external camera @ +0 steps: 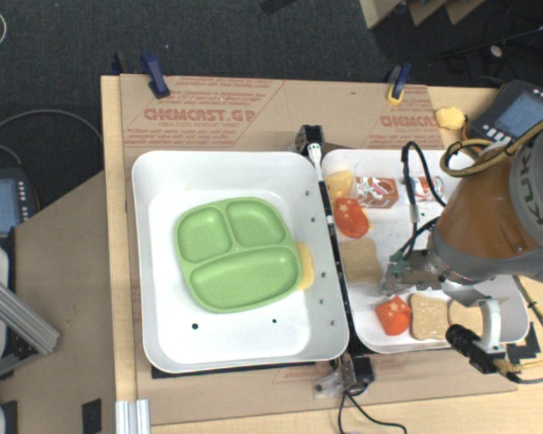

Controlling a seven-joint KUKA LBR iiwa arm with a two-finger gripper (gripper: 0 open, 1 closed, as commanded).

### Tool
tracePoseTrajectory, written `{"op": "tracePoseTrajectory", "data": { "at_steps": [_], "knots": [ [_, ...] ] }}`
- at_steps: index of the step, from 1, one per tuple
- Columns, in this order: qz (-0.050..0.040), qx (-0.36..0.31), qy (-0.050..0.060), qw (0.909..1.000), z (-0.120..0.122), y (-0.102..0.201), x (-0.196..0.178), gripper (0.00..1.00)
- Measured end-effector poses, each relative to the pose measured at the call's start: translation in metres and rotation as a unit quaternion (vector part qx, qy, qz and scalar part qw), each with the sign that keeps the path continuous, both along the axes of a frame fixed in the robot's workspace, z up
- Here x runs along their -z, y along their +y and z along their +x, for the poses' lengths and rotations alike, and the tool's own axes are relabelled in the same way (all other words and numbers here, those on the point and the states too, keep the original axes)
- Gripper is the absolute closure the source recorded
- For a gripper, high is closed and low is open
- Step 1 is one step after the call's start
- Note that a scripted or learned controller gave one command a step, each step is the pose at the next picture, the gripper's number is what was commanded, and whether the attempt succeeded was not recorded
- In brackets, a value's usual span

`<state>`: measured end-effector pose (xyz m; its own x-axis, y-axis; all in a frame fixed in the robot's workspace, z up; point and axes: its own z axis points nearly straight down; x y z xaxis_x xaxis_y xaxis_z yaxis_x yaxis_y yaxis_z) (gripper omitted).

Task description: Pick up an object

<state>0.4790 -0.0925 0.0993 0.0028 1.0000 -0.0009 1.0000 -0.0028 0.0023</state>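
Note:
The right bin [366, 337] holds several small items. A yellow piece [339, 183] and a red-and-white packet [376, 191] lie at its far end, with an orange-red piece [351, 217] just below them. A tan block [360, 260] lies in the middle. A red piece [394, 316] and a tan bread-like slice [428, 317] sit near the front. My gripper [401, 276] hangs low over the bin's middle, just right of the tan block and above the red piece. The wrist hides the gripper's tip.
The left bin [158, 242] carries a green divided plate [237, 254] with a yellow piece [305, 266] at its right edge. The grey-and-orange arm [489, 224] covers the right bin's right half. Cables [407, 174] loop over that bin's far end.

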Motion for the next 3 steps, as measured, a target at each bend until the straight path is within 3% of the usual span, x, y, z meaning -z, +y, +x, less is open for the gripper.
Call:
{"op": "tracePoseTrajectory", "data": {
  "at_steps": [1, 2, 3],
  "knots": [
    [0.0001, 0.0, 0.0, 1.0, 0.0, 0.0, 0.0, 0.0],
    [-0.0003, -0.003, -0.002, 1.0, 0.088, -0.036, 0.013, 0.0],
    [-0.0016, -0.002, -0.002, 1.0, 0.143, -0.082, 0.013, 0.0]
  ]
}}
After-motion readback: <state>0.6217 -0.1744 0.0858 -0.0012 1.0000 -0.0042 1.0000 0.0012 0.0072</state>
